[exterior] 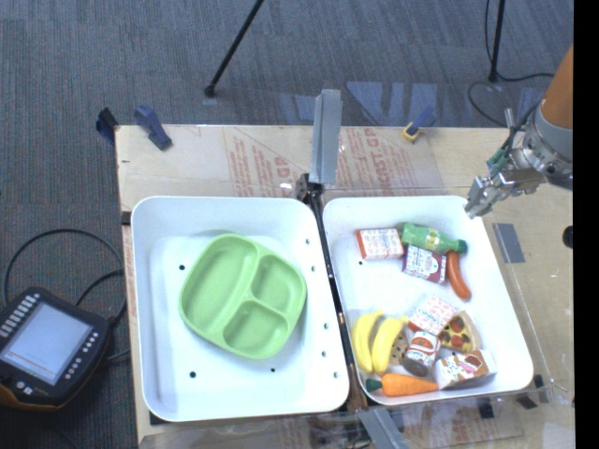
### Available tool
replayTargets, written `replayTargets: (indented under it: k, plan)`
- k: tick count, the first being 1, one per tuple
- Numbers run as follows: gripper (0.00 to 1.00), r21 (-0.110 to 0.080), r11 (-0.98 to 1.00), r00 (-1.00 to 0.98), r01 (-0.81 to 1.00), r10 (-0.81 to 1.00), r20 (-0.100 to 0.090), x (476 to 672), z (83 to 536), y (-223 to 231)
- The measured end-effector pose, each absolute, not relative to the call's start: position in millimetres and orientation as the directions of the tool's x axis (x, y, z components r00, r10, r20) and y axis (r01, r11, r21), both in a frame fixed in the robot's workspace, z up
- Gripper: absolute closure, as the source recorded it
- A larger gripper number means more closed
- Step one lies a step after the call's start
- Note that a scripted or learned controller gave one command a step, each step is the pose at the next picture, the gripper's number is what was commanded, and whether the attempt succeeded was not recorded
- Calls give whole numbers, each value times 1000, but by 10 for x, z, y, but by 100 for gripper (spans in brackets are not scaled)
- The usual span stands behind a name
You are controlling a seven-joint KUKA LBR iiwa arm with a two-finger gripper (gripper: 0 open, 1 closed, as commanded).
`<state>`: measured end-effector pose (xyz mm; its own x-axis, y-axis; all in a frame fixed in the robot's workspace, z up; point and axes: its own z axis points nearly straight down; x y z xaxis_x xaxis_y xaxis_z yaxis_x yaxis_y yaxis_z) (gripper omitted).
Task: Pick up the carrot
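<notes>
Carrot [409, 384] lies in right bin [520, 330], bench [215, 162] on grey carpet [112, 45].

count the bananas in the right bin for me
2, lying side by side against the left wall of the right bin: one banana nearest the wall, the other banana beside it, just above the carrot. Others could be hidden under the pile.

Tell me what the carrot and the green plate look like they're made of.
Carrot: probably moulded plastic toy, since its orange is smooth and uniform with a neat green tip. Green plate: likely matte plastic, one even colour with soft rounded compartment ridges.
</notes>
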<state>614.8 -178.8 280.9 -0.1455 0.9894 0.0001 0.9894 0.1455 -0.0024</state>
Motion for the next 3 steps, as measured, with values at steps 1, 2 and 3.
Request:
replayTargets:
  k: [1, 2, 3]
  plan:
    - [100, -4, -280, 280, 960, 960, -1, 6447, 2644, -2023]
    - [100, -7, -327, 327, 945, 945, -1, 6082, 2373, -1790]
    - [100, -4, -711, 711, 703, 703, -4, 6452, 3051, -1705]
